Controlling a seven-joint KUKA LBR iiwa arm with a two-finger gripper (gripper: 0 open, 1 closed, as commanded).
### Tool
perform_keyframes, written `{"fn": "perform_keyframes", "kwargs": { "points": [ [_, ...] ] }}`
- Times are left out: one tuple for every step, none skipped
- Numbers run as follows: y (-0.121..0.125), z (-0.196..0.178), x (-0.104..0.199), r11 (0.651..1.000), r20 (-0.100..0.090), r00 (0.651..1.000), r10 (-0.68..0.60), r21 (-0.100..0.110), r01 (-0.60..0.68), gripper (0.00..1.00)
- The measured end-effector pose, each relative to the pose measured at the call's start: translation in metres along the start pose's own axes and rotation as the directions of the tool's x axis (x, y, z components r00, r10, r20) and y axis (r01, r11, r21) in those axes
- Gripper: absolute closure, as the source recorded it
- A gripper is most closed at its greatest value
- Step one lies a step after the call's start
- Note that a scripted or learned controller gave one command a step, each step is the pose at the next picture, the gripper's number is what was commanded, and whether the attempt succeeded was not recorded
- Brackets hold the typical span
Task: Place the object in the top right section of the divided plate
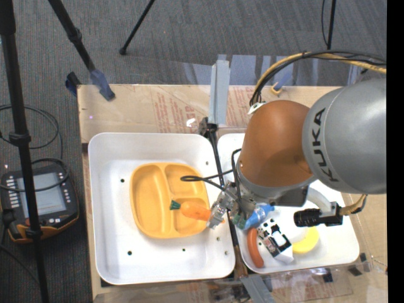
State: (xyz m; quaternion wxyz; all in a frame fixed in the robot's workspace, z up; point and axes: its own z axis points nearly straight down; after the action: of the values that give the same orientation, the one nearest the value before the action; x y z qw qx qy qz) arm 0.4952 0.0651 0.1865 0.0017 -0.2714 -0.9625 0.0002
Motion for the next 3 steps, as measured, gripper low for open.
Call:
{"fn": "perform_keyframes", "kwargs": {
  "points": [
    [-0.037, -0.147, -0.004, 0.955, 0.003, 0.955, -0.298, -0.001, 0.298, 1.00],
    [-0.041, -0.048, -0.002, 0.978, -0.001, 0.978, -0.206, 0.000, 0.206, 1.00],
    [-0.002, -0.069, -0.004, 0.987, 0.001, 0.987, -0.160, 0.000, 0.160, 1.00]
  ]
}}
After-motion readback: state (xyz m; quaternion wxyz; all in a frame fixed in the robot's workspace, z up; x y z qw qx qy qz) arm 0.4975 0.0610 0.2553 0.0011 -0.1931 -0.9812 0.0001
